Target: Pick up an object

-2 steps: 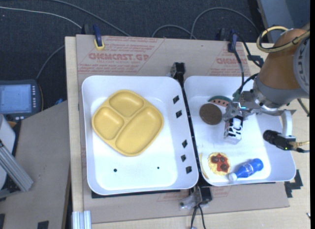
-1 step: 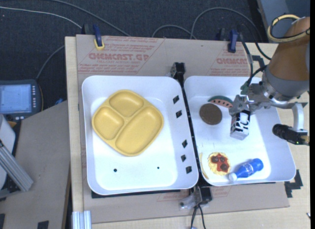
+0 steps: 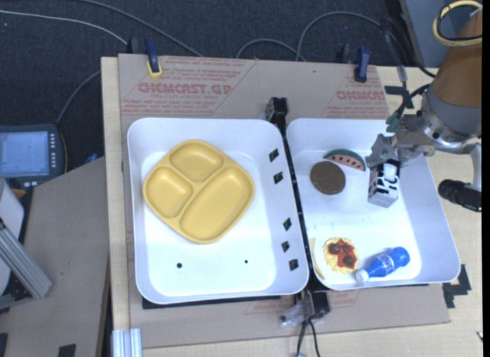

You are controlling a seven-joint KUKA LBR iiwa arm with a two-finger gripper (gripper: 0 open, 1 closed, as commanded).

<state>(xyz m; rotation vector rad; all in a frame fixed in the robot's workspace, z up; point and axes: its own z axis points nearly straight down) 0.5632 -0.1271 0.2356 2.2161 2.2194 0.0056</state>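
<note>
Starting at the near edge of the right bin (image 3: 429, 217): a blue bottle (image 3: 385, 262) lies on its side, its pale cap end touching a small pizza (image 3: 341, 253) (red topping on a yellow base) at the near left corner. Farther in, a black-and-white box (image 3: 385, 184) stands tilted against the bin floor, right of centre. The gripper (image 3: 387, 165) sits directly over the box's top end; whether its jaws are parted or closed on the box cannot be told from this angle. Left of the box, well apart from it, lies a brown round disc (image 3: 328, 178), and just behind that a watermelon slice (image 3: 345, 158), green rind outward. The arm (image 3: 459, 80), orange band visible, enters from the right above the bin's far right corner.

Left bin (image 3: 153, 263): a yellow three-part plate (image 3: 198, 190) rests at its centre. Both bins sit on a cardboard-topped desk (image 3: 199, 83), which carries two blue clamps (image 3: 152, 57) at its far edge.
</note>
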